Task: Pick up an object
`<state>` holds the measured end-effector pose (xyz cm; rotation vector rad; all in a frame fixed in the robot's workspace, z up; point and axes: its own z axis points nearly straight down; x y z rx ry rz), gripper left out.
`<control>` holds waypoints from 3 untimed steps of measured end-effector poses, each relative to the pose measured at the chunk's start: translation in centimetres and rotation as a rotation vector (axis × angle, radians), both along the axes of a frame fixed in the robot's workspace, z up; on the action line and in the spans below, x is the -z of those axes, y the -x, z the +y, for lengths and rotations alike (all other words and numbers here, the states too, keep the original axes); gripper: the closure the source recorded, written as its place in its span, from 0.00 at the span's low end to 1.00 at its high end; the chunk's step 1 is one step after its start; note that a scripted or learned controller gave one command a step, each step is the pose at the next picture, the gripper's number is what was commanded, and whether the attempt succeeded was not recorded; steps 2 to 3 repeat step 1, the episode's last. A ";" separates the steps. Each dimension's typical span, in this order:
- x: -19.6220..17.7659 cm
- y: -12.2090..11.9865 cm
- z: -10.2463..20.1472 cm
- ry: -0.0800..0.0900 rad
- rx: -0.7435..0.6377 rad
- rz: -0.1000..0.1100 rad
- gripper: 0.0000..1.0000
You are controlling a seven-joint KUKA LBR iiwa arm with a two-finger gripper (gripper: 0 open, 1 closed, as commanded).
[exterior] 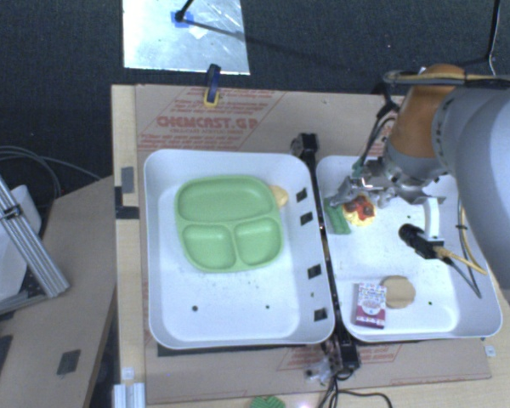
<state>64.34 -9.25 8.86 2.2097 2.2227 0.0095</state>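
Observation:
My gripper [358, 195] is low over the upper left part of the right bin [476, 313]. Directly under it lies a small red and yellow object [362, 212], with a green piece [336, 220] just to its left. The gripper's body hides the contact, so I cannot tell whether anything is held. Near the front of the same bin a red box [370, 303] lies flat. A round tan piece [399, 291] touches the box's right side.
The left bin [238, 313] holds a green divided plate [229, 222] with a yellow object [279, 195] at its upper right edge. A black divider [321, 245] runs between the bins. The grey arm [484, 143] enters from the right.

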 end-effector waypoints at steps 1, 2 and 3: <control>-1.5 -0.3 -0.1 0.002 -0.003 -0.009 1.00; -1.5 -0.3 -0.1 0.002 -0.003 -0.009 1.00; -1.5 -0.3 -0.1 0.002 -0.003 -0.009 1.00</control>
